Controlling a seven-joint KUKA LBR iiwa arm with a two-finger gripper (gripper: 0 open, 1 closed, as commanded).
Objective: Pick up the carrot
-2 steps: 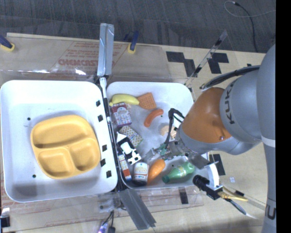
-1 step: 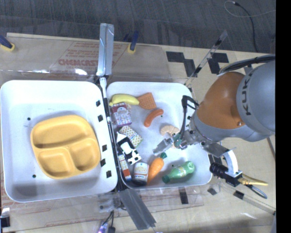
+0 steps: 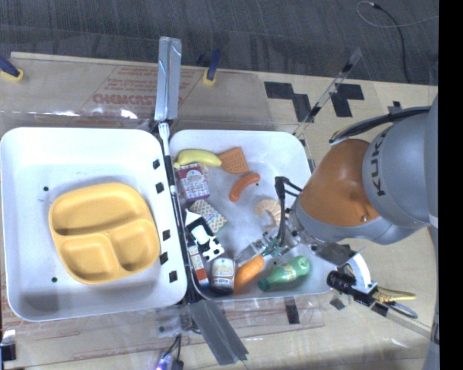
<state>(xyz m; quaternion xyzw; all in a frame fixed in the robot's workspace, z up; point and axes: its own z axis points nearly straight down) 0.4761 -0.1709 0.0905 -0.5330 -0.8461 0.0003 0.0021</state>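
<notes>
Landmark: small orange plastic carrot (image 3: 249, 271), lying tilted near the front wall of the right-hand shallow white bin (image 3: 299, 146), on the wooden desk (image 3: 417, 338).

Just right of the carrot and touching its thick end: green plastic bottle (image 3: 286, 274), lying on its side. Just left of the carrot: small round jar with a pale label (image 3: 223, 272), and beyond that a dark brown bottle (image 3: 198, 267). Up and left of the carrot: black-and-white patterned box (image 3: 204, 236), a checkered packet (image 3: 207, 215) and a dark red carton (image 3: 193, 182). Well above the carrot, by the back wall: yellow plastic banana (image 3: 198, 158), tan waffle square (image 3: 233, 160), red-orange sausage (image 3: 245, 186). Above and slightly right of the carrot: pale beige pastry shape (image 3: 267, 209).

Directly above the carrot's right end: metal two-finger pincer (image 3: 272, 247), low in the bin, at the tip of the grey arm with the orange band (image 3: 336, 191) reaching in from the right. Close to the carrot, nothing visibly between the fingers; whether parted or closed cannot be told.

Far left of the carrot, in the left-hand white bin (image 3: 15, 206): yellow three-compartment plastic tray (image 3: 103, 228).
</notes>
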